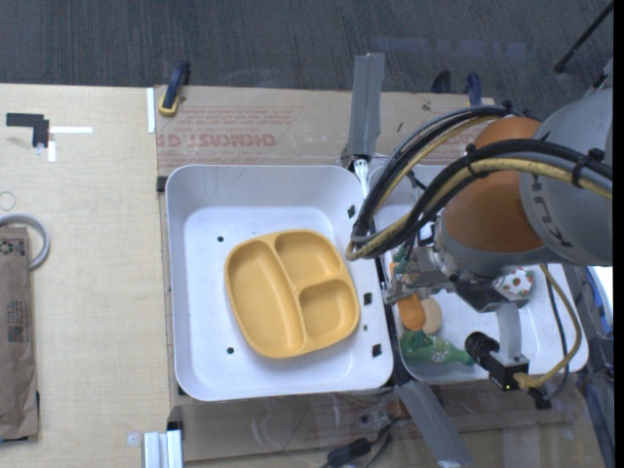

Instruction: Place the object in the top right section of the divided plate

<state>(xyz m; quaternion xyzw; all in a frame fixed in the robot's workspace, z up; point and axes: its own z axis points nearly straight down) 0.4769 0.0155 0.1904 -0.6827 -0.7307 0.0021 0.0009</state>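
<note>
A yellow divided plate with three sections lies in the left white bin. All its sections hold nothing. My gripper is down in the right bin, at its left side, largely hidden under the arm's wrist and hoses. Right below it lie small toy foods: an orange piece, a pale piece and a green leafy piece. A white item with red spots sits further right. No object shows between the fingers.
The grey arm with its orange band and black-and-yellow hoses covers most of the right bin. A clamp and cardboard lie behind the bins. A brown bag rests at far left.
</note>
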